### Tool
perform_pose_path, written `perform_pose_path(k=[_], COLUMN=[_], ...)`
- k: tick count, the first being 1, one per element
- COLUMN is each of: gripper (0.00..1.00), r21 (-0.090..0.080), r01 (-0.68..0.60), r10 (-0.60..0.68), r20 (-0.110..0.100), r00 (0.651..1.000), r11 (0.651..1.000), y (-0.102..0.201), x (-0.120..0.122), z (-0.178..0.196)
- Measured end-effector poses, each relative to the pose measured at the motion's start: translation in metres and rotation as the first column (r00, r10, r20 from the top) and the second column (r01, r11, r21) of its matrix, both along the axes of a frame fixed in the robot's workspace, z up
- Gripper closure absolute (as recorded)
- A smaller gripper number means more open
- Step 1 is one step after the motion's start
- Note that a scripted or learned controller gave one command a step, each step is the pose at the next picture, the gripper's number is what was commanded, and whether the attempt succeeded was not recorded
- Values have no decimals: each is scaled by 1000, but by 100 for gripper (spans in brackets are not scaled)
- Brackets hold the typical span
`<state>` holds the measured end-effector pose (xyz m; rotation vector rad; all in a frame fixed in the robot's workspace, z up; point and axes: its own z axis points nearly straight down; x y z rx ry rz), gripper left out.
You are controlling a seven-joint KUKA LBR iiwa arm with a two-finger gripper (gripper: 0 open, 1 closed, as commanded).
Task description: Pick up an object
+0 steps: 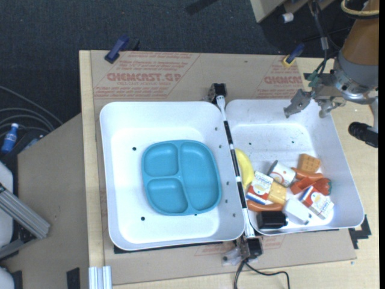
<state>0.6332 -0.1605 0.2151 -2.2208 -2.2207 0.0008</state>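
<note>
My gripper [311,109] hangs over the back of the right bin [264,122], open, with nothing between its fingers. The toys lie in a pile at the bin's front, well below the gripper. Among them are a yellow banana [243,166] along the left wall, an orange waffle piece [308,162], a red item [317,185], a small white carton [281,174], a yellow block [277,194] and a black object [272,220] at the front edge.
A blue divided plate [180,176] rests in the left bin [120,137]. A black divider clip [218,93] sits where the two bins meet at the back. Cardboard covers the bench around the bins.
</note>
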Motion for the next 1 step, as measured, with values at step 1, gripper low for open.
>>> perform_pose_path(k=[1], gripper=[0], r21=[-3], r01=[1], r10=[-1], r20=[6], r00=[1000], r11=[1000], y=[-32], x=[-65], z=[-127])
